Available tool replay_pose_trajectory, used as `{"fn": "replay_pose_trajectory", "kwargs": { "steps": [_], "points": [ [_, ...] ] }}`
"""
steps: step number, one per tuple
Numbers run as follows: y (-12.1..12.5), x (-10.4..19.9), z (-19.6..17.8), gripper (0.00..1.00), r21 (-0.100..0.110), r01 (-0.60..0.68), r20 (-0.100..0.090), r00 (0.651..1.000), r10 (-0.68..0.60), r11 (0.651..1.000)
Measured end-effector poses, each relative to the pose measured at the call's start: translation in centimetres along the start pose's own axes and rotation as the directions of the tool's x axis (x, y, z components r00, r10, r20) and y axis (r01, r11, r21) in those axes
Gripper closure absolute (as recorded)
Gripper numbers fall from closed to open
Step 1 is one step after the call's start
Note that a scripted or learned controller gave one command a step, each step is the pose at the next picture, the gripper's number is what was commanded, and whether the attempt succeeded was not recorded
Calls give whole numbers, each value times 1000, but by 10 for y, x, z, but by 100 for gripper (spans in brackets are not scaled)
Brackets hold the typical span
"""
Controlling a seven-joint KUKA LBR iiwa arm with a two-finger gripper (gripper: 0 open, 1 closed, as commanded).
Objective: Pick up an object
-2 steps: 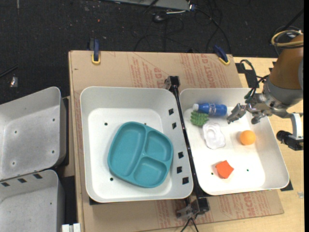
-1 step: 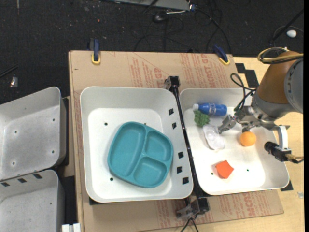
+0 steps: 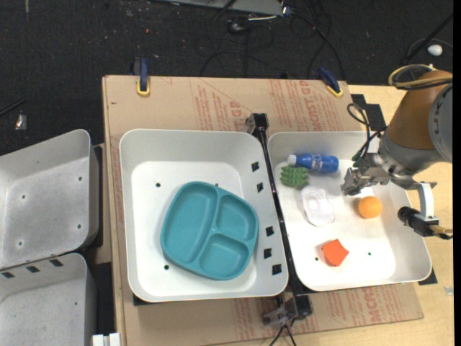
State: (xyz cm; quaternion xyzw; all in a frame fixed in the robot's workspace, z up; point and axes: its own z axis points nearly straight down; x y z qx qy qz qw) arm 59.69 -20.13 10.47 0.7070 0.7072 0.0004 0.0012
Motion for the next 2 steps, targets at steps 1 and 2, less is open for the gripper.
{"fn": "replay_pose_trajectory", "kwargs": {
  "steps": [1,2],
  "points": [
    [-2,-9,-49,100,-3,-2,1,1000,2,1000],
    [-4,-9,-93,100,-3,1,1,1000,-1,1000]
  ]
}}
